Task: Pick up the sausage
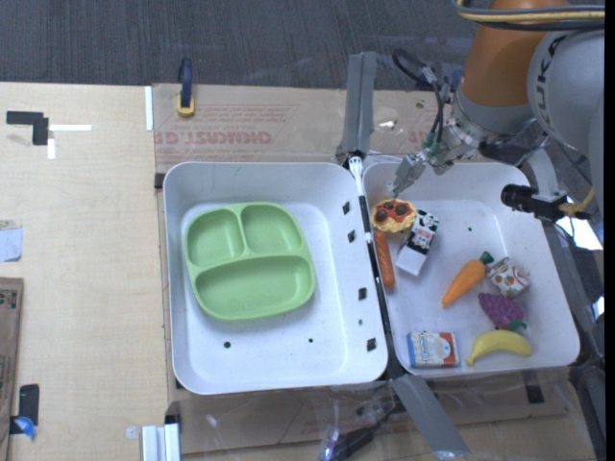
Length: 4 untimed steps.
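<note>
Camera view: hand (pixel 415 169) above right bin's (pixel 538 353) far-left corner, near sausage (pixel 384 259).

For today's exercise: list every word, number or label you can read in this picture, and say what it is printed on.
"KUKA", partly visible, reading down the arm.
Red mirrored lettering on the cardboard behind the bins: too blurred to read surely.
Print on the small carton: too small to read.
Cow-patterned carton: no legible text.

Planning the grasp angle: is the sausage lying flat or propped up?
Lying flat: the sausage rests lengthwise on the right bin floor along its left wall, below the pizza slice.
</note>
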Tool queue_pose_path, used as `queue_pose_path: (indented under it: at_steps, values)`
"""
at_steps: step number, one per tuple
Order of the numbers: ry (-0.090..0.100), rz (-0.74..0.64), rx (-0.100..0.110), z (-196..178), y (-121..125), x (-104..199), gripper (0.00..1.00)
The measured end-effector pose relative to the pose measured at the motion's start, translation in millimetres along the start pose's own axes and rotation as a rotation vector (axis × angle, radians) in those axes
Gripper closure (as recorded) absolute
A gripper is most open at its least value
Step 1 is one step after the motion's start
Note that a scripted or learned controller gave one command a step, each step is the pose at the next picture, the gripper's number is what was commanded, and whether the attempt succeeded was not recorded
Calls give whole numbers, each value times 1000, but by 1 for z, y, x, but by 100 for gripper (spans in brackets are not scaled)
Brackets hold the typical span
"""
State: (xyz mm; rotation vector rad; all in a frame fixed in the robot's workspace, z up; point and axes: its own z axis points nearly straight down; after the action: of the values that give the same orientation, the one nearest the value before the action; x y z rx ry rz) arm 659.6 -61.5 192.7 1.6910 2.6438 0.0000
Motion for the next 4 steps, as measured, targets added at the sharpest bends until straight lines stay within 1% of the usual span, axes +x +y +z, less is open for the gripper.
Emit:
queue_pose_path:
  at_steps: [1,2,3,4]
  values:
    - [2,-13,3,1,-62,55,0]
    - [3,17,4,1,-94,91,0]
    - [2,21,4,-7,-94,89,100]
    - [2,21,4,-7,-94,89,0]
